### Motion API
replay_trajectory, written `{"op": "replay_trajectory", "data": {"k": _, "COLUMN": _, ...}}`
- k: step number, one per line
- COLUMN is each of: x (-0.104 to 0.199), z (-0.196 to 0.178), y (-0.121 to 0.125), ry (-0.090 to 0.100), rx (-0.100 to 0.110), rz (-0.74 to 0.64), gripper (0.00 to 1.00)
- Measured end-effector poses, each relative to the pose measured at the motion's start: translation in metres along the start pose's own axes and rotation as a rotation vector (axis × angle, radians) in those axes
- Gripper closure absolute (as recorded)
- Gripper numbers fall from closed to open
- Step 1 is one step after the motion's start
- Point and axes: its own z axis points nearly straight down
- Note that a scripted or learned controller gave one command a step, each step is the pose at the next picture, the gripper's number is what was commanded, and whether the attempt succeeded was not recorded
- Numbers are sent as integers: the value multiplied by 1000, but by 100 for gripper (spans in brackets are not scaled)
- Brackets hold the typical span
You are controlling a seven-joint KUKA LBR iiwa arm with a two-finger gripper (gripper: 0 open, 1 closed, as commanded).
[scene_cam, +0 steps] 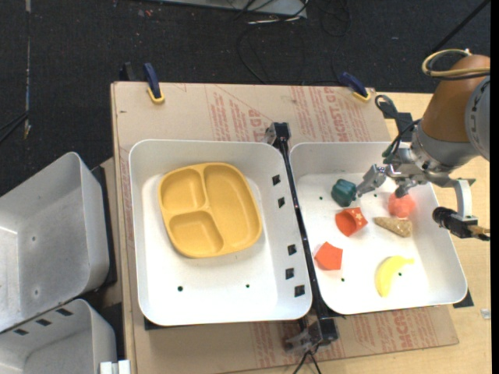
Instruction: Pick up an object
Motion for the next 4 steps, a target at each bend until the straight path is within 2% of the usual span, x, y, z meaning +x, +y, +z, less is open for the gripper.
{"op": "replay_trajectory", "data": {"k": 1, "x": 1, "z": 42, "y": 0, "ry": 0, "rx": -1, "rz": 0, "gripper": 0}}
{"op": "replay_trajectory", "data": {"k": 2, "x": 1, "z": 29, "y": 1, "ry": -1, "rx": -5, "rz": -1, "gripper": 100}}
{"op": "replay_trajectory", "data": {"k": 4, "x": 5, "z": -86, "y": -12, "ry": -2, "rx": -10, "rz": -3, "gripper": 100}}
